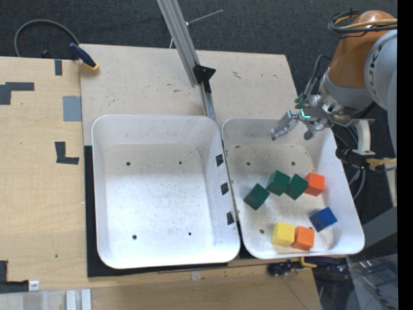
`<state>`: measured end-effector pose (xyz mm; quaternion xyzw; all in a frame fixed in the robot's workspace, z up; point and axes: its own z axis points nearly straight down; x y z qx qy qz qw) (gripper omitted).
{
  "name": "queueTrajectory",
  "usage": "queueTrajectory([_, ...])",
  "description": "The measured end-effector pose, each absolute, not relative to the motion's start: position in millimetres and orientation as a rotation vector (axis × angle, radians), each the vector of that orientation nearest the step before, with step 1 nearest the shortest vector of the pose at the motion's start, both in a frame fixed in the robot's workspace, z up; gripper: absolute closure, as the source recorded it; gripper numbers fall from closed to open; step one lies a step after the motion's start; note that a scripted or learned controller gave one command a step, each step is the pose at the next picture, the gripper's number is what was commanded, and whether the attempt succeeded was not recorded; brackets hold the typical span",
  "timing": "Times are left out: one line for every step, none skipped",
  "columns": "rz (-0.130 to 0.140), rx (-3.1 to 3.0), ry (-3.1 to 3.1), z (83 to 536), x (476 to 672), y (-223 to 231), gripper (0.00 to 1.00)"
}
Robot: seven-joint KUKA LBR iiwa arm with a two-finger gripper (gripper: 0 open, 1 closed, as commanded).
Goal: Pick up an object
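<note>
I see my hand (pixel 297 126) over the far edge of the right bin (pixel 342 192), near that bin's far right corner. Its two fingers (pixel 281 132) are spread apart with nothing between them. Behind it the grey arm with its orange band (pixel 353 57) comes in from the right, with cables looping beside the bin's right wall.

All the blocks lie in the right bin, toward its near half and well apart from the hand. Three green blocks (pixel 279 183) sit in a loose row across the middle, the two right ones touching, and an orange block (pixel 315 183) sits just beside the rightmost green. A blue block (pixel 323 218) lies nearer the right wall. At the near edge a yellow block (pixel 282 234) and a second orange block (pixel 304 237) touch side by side. I see bare bin floor between my hand and the green row.

The left bin (pixel 103 173) stands against the right one on the worktop (pixel 39 192). A slanted metal bar (pixel 184 41) runs from the far side down to the bins' shared wall. A blue and yellow clip (pixel 84 57) lies near the worktop's far left.
</note>
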<state>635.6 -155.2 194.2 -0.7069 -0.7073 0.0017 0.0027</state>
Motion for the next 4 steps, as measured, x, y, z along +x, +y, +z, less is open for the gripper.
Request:
queueTrajectory([0.002, -2.219, -2.223, 197, 636.7, -155, 0.00])
queueTrajectory([0.008, -2.215, -2.221, 133, 636.1, -152, 0.00])
queueTrajectory([0.008, -2.216, -2.221, 88, 634.6, -151, 0.00])
queueTrajectory([0.003, -2.217, -2.225, 102, 636.2, -150, 1.00])
